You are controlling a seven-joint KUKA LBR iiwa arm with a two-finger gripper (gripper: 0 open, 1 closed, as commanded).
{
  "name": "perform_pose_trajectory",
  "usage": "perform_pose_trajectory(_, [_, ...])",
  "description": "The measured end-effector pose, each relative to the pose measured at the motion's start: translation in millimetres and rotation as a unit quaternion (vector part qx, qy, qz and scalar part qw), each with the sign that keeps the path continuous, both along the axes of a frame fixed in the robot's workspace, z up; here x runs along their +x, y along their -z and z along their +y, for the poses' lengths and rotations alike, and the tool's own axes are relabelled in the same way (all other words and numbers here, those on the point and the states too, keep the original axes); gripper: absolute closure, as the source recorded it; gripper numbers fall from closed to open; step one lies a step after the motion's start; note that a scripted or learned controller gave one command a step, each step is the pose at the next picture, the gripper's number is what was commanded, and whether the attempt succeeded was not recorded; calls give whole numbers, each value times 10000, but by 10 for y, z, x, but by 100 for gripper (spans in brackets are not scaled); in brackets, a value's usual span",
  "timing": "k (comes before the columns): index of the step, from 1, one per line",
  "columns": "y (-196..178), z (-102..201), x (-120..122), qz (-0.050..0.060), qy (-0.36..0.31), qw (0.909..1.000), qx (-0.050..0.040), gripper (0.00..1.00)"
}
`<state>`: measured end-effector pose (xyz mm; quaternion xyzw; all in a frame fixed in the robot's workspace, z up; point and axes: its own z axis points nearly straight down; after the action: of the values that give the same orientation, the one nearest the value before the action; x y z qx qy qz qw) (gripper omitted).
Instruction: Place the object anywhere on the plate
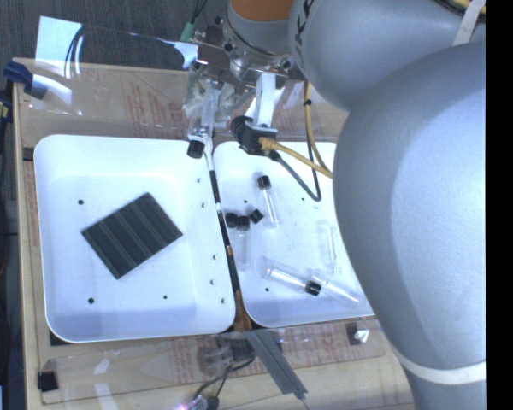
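A dark grey ribbed plate [132, 234] lies flat and turned at an angle in the left bin [60, 165]. Several clear vials with black caps lie in the right bin [278, 316]: one [266, 198] near the back, one [240, 234] by the divider, one [296, 280] toward the front. My gripper [220, 142] hangs over the back of the seam between the bins. Its black-tipped fingers [195, 149] stand open, with nothing between them. It is behind the vials and to the back right of the plate.
The arm's large grey body covers the right side of the right bin. A yellow cable [297, 162] loops from the wrist over that bin's back. Clips and tape sit along the bench's left edge [17, 75]. A metal bracket [274, 361] lies in front of the bins.
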<state>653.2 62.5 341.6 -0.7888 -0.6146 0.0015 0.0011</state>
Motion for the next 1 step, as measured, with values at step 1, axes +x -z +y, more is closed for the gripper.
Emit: perform_pose_trajectory(1, [-504,-326,-663,1,-20,10000,3,100])
